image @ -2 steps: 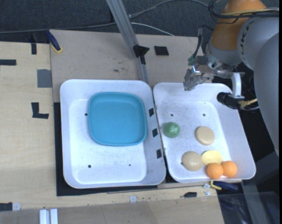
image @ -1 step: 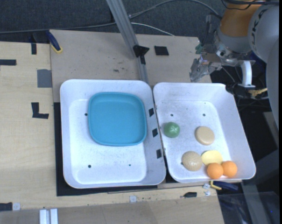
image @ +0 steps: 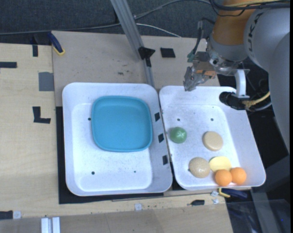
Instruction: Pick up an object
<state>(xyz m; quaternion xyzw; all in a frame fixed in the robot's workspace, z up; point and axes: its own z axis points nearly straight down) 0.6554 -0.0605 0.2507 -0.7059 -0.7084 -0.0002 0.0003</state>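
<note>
My gripper [image: 189, 85] hangs over the far edge of the right bin [image: 243, 130], well above its floor, with nothing seen between its fingers. In that bin lie a green ball [image: 178, 135] near the left wall, a beige round piece [image: 213, 141], a speckled tan ball [image: 199, 167], a yellow piece [image: 219, 163] and two orange balls [image: 223, 177] [image: 238, 175] in the near right corner. All of them sit well nearer the camera than the gripper.
The left bin [image: 78, 144] holds a square blue plate [image: 121, 123]. A slanted metal pole [image: 132, 30] crosses the bench behind the bins. Black tape marks dot the bench top.
</note>
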